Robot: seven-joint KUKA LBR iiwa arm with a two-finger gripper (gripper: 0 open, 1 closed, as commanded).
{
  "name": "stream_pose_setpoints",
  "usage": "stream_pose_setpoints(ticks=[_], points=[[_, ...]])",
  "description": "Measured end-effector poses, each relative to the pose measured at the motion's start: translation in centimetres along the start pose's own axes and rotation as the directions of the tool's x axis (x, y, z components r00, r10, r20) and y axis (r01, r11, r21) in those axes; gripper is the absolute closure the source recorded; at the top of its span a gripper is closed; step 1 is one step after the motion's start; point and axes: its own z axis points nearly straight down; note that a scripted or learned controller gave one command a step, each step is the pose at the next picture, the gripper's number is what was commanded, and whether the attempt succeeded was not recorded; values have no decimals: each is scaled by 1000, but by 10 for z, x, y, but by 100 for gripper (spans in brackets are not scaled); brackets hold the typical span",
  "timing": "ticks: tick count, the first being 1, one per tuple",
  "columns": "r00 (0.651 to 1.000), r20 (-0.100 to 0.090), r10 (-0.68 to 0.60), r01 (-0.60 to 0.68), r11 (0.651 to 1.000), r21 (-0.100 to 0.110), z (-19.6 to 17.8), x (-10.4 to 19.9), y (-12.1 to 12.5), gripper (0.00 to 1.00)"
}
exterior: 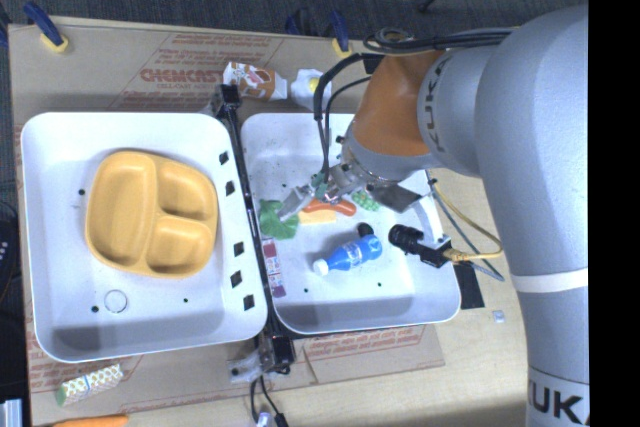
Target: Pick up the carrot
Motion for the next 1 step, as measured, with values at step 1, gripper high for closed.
stream_pose_setpoints(ticks=[1], points=[[1000,1,-4,4,1000,0,-10,0,0,100]])
